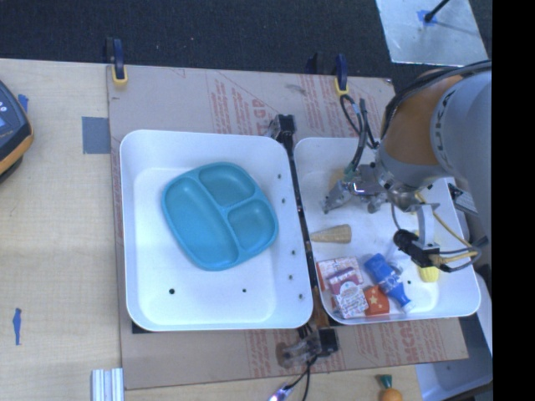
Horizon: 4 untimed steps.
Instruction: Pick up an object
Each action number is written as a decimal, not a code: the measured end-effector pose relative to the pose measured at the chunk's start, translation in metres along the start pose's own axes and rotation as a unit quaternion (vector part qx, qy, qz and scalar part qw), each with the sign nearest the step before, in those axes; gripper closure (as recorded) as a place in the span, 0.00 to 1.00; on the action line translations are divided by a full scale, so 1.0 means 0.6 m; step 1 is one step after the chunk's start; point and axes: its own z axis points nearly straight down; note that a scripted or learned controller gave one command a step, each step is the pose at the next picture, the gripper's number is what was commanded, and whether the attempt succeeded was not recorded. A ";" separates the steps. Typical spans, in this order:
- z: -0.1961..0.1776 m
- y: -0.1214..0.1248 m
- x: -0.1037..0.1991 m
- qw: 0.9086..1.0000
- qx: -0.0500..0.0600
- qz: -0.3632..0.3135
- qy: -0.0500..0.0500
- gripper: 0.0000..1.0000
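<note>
One gripper was yours to work with, hanging low over the upper half of the right bin. From this slant you could not tell whether it stood wide or narrow, and nothing showed as held in it.

Nearest to it, at about seven o'clock and just beside, lay the tan wedge on bare bin floor, clear of its neighbours, its thin end pointing toward three o'clock. That looked like your easiest pick. Judged by its look it was light and fairly stiff, but tapered, so a grip near the thin end would likely squeeze it out. You would have done better to close across the thicker end, at its nine o'clock.

Further out, at six o'clock, the red-and-white packets lay flat and touching; they seemed thin, slick and hard to get under. A blue piece sat at five o'clock, crowding them.

Well apart at nine o'clock, the blue divided plate rested in the left bin, broad and probably too wide to span.
</note>
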 end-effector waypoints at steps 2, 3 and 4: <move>-0.056 0.012 0.000 1.000 -0.001 0.001 0.000 0.00; 0.000 -0.121 -0.051 1.000 0.000 0.001 0.000 0.00; -0.002 -0.006 -0.102 1.000 -0.002 0.000 0.000 0.00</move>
